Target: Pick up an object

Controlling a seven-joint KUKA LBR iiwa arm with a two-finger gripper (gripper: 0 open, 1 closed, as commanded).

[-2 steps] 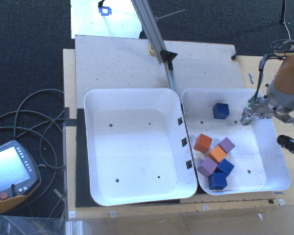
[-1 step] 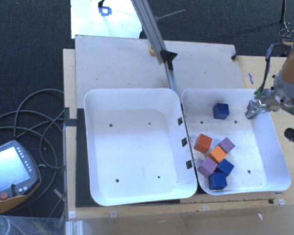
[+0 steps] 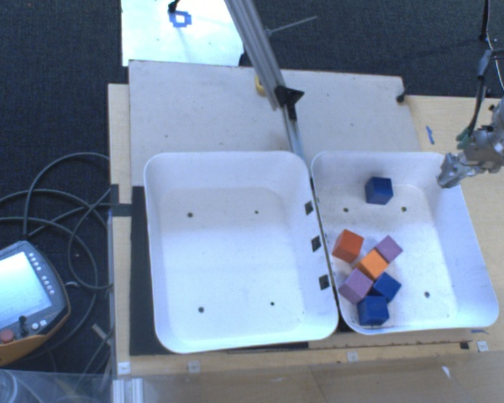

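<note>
The right bin point(image 3: 475, 250) holds several small cubes. A blue cube point(image 3: 379, 190) lies alone near its far side. Closer to the front sit an orange-red cube point(image 3: 348, 246), an orange cube point(image 3: 373, 264), two purple cubes point(image 3: 389, 248) point(image 3: 355, 285) and two more blue cubes point(image 3: 387, 286) point(image 3: 372, 311), bunched together. My gripper point(image 3: 450, 175) hangs at the right bin's far right rim, well right of the lone blue cube and apart from every cube. Nothing shows between its fingers.
The left bin point(image 3: 164, 225) stands beside the right one. A slanted metal rod point(image 3: 256, 44) runs from the top down to the gap between the bins. A teach pendant point(image 3: 17, 300) with cables lies on the floor at left.
</note>
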